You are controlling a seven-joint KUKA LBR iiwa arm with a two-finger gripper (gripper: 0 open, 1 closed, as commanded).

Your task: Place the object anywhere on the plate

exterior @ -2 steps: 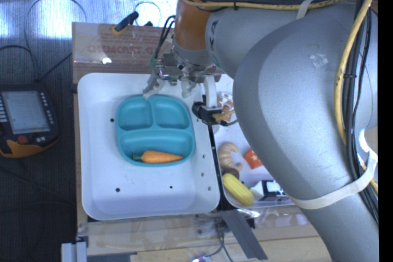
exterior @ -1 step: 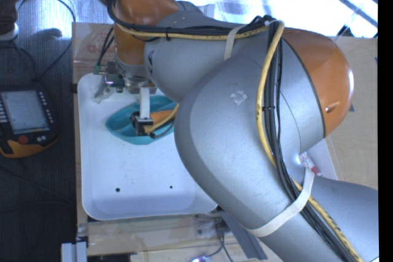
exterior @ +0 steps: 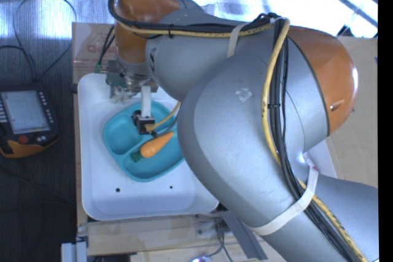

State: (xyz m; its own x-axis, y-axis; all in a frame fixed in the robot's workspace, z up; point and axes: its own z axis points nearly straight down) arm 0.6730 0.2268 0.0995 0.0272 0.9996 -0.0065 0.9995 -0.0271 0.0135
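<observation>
Grey metal takes up most of the view: the arm (exterior: pixel 245 132) sweeps in from the right and covers everything to the right of the plate (exterior: pixel 123 132), including that side's rim. White plastic comes next, a shallow bin (exterior: pixel 141 196) that holds the plate. Bare bin floor lies left of the plate and in a broader strip on its near side, so those two sides have room to move. The bin's raised wall stands well clear of the plate on both. Beyond the plate's far edge the space is crowded by the wrist. The plate itself is blue, with low ridges splitting it into compartments, and its left compartment lies bare.

An orange carrot (exterior: pixel 156 144) rests on the plate, slanted across its middle. Its green stub points toward the plate's near left, and its tip runs up to the edge of the arm on the right.

The gripper (exterior: pixel 127 92) hangs over the plate's far rim, apart from the carrot, which lies on the nearer side of it. From this angle I cannot tell whether it is spread or closed.
</observation>
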